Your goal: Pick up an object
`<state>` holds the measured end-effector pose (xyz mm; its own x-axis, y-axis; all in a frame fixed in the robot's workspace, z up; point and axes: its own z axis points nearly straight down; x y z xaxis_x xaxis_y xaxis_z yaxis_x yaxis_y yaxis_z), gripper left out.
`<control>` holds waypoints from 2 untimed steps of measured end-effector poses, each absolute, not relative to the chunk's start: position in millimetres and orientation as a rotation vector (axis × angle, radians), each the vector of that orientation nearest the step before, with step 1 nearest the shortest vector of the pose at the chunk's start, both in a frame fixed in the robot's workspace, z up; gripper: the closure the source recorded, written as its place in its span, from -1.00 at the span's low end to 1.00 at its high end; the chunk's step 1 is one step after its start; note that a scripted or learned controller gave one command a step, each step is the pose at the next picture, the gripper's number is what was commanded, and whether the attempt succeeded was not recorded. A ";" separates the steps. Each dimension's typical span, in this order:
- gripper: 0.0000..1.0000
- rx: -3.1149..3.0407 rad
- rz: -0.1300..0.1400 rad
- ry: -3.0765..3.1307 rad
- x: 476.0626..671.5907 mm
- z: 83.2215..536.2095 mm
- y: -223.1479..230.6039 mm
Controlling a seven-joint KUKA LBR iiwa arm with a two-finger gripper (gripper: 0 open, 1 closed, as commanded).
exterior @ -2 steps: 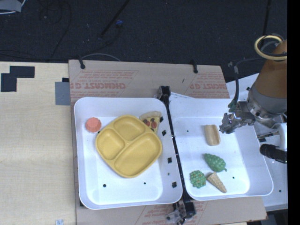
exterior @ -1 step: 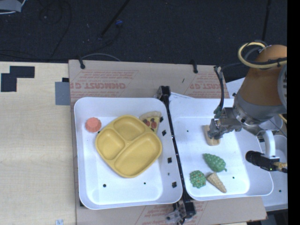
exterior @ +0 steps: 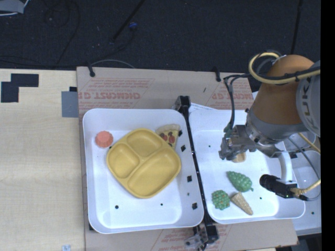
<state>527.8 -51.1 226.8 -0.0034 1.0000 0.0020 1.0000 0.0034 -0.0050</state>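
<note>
My gripper (exterior: 232, 149) hangs low over the right bin (exterior: 209, 140), near its middle. A small tan object (exterior: 239, 157) lies right under it, partly hidden by the gripper, and I cannot tell whether they touch. In front of it lie a dark green oval toy (exterior: 239, 181), a lighter green bumpy toy (exterior: 220, 199) and a tan cone (exterior: 242, 203). They all rest on the bin floor, apart from the gripper.
The left bin (exterior: 99, 203) holds a yellow divided plate (exterior: 144, 162), a small orange-red piece (exterior: 104, 138) at its back left and a pizza-slice toy (exterior: 168, 134) by the divider. The black divider (exterior: 191, 161) runs between the bins. The arm's body (exterior: 282, 101) looms over the right bin's right side.
</note>
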 end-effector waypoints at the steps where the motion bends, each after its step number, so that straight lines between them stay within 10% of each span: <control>1: 1.00 -2.215 0.002 -2.223 525.0 233.6 -3.9; 2: 1.00 -2.213 0.002 -2.225 515.4 240.8 45.2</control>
<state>515.4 45.2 240.8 -0.0054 1.0000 0.0019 1.0000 0.0054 -0.0037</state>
